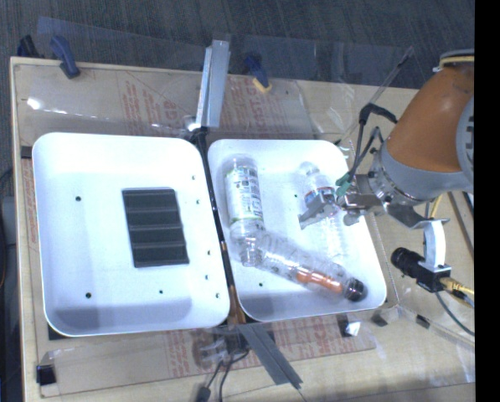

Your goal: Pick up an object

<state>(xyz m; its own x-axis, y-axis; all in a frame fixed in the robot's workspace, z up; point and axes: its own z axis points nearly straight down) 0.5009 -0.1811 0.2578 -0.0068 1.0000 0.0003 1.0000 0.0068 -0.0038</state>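
Observation:
My gripper [320, 207] hangs over the right part of the right bin [283, 311], reaching in from the right. It sits above a clear plastic bottle [334, 234] that lies along the bin's right wall, partly hidden by it. A clear bottle with a green and white label [243, 193] lies lengthwise near the bin's left side. Another clear bottle with an orange part inside and a dark cap [306, 272] lies slanted across the front of that bin. A black ribbed rectangular block [154, 227] rests flat in the middle of the left bin [65, 291].
The two white bins stand side by side with a thin divider between them. A grey metal bar [212, 82] stands behind the bins, and blue clamps [64, 55] hold the clear sheet at the back of the bench.

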